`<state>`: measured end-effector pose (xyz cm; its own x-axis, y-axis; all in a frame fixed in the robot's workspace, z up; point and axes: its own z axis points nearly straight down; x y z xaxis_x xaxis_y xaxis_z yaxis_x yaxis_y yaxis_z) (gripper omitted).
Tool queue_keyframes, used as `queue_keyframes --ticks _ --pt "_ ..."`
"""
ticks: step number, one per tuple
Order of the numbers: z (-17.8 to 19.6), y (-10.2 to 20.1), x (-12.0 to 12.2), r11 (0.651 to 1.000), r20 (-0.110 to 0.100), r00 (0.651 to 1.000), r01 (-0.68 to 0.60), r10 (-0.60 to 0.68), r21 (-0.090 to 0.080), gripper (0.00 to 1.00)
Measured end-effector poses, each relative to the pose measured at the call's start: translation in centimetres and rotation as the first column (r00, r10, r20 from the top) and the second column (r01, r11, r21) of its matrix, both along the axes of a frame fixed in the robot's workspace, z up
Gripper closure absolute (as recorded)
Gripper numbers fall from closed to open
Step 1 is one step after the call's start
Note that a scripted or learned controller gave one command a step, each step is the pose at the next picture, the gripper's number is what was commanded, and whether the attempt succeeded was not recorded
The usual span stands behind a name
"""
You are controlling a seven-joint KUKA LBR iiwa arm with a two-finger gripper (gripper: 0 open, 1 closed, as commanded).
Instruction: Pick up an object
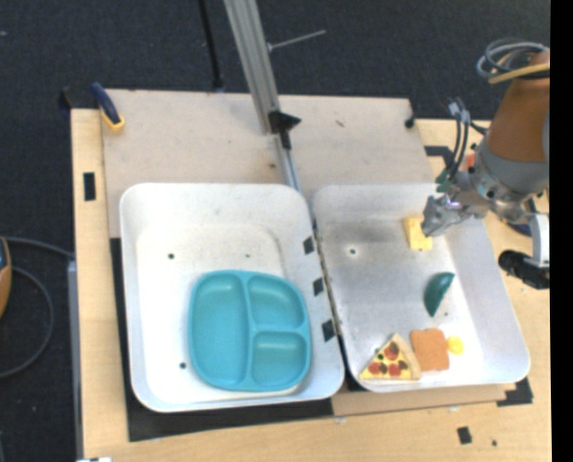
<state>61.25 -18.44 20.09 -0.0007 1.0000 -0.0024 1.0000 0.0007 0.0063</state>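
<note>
The arm reaches over the right bin, and its tool sits low at the bin's far right part, right at a small yellow block. The block looks like a pale yellow chunk, squarish, lying flat on the bin floor just left of the tool's tip. Whether the tool is spread or closed I cannot tell from here, and nothing shows clamped in it.

To do this step well, I'd judge the tool should centre over the block, come straight down so the block sits between both sides, then close before lifting slowly. Being off to 1 side would likely nudge the block away.

Nearer the front of the same bin lie a dark green piece, an orange piece, a toy pizza slice and a tiny yellow bit. The left bin carries a blue divided plate with 3 compartments.
</note>
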Motion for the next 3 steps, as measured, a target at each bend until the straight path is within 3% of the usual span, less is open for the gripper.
queue_keyframes --ticks 1,3 --pt "6.2 -0.9 -0.2 1.0 0.002 1.0 0.001 -0.001 -0.001 1.0" --pt "4.4 10.6 0.7 1.0 -0.006 1.0 -0.006 0.006 0.003 1.0"
